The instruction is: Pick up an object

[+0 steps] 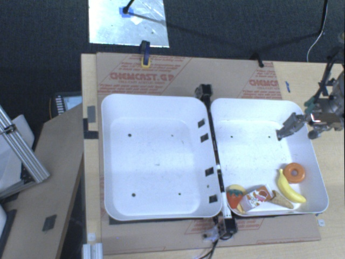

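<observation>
In the right bin, several objects lie bunched in the near right corner. They are a yellow banana, an orange ring, a red-orange round fruit, a red and white packet and a small tan cone. My gripper hangs over the right bin's far right part, above and behind the banana and ring. Its fingers are spread open with nothing between them.
The left bin sits beside the right one, with a black clipped divider between them. Both rest on a cardboard sheet. A shiny metal plate lies beyond the bench.
</observation>
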`<action>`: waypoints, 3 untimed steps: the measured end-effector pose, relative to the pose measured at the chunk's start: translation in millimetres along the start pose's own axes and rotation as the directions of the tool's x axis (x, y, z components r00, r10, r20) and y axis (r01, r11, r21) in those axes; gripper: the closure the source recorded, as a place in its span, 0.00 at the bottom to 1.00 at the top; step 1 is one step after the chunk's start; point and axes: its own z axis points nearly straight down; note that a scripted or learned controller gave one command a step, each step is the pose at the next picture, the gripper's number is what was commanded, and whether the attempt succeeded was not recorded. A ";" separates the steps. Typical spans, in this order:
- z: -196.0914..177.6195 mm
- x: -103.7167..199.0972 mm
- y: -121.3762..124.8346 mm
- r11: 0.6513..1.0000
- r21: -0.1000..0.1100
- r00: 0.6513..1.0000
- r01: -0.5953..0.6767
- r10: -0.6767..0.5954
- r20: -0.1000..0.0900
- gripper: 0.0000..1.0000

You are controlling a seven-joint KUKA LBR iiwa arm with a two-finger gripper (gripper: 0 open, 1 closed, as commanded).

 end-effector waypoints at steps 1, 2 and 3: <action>-84.2 113.2 2.1 1.000 -0.007 1.000 0.021 -0.021 -0.006 0.00; -156.1 173.3 1.4 1.000 -0.006 1.000 0.016 -0.016 -0.006 0.00; -171.7 264.0 -0.1 1.000 0.001 1.000 0.019 -0.019 -0.007 0.00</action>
